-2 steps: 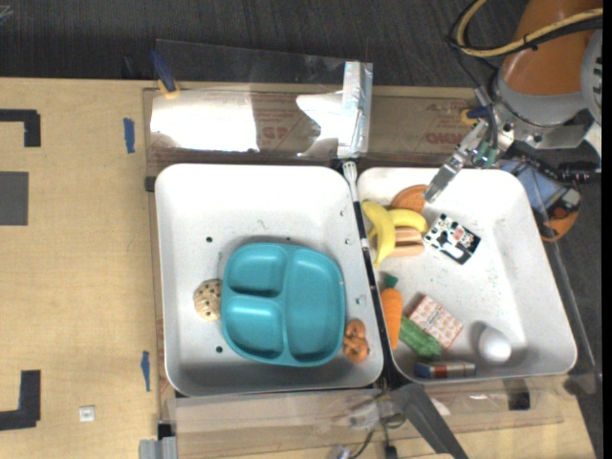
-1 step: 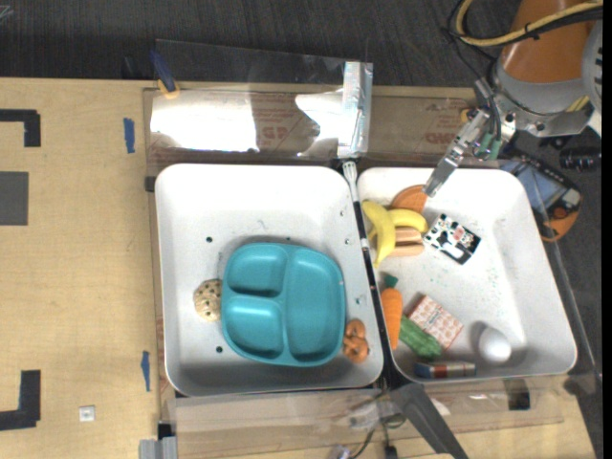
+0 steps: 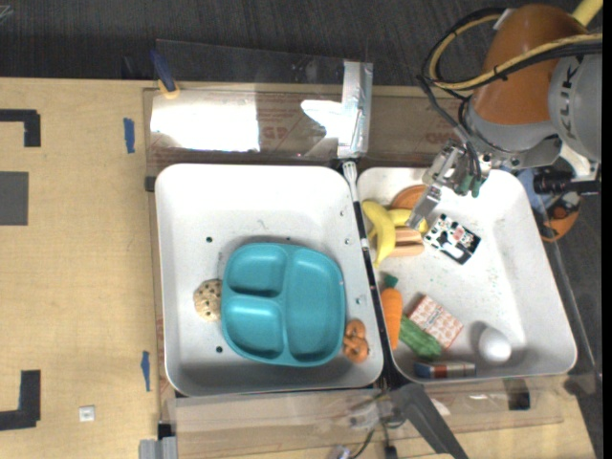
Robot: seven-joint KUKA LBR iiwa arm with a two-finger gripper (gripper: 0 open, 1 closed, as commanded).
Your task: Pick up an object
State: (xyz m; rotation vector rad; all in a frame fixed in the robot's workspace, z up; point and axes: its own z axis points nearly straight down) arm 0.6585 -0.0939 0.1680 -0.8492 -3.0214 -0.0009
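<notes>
I am hanging my gripper (image 3: 448,175) over the far part of the right bin (image 3: 535,285), fingers pointing down and toward the clutter, and from this slanted view I cannot tell how far apart they are standing; nothing is visibly sitting between them, so I am treating myself as carrying nothing. Just below and slightly ahead of my tips, the banana (image 3: 378,226) is lying against the bin's inner wall, with an orange round thing (image 3: 411,197) tucked behind it and a pale tan cylinder (image 3: 406,244) touching its lower end. A black-and-white spotted piece (image 3: 451,238) is lying close under my wrist side. Farther from me, toward the near rim, a carrot (image 3: 391,316), a pink patterned box (image 3: 435,320), a green piece (image 3: 418,339), a white ball (image 3: 494,344) and a marker (image 3: 443,369) are lying. The left bin (image 3: 182,256) beyond the divider is holding a teal divided tray (image 3: 282,299), a cookie (image 3: 207,299) and a small pumpkin-like toy (image 3: 356,340). I am judging the banana to be the nearest fair target, though its neighbours are crowding it. To do this well, I am thinking of turning my fingers across its narrow width, not along its curve, and descending over its middle so neither finger lands on the cylinder or the wall, then closing only once both are straddling it.
</notes>
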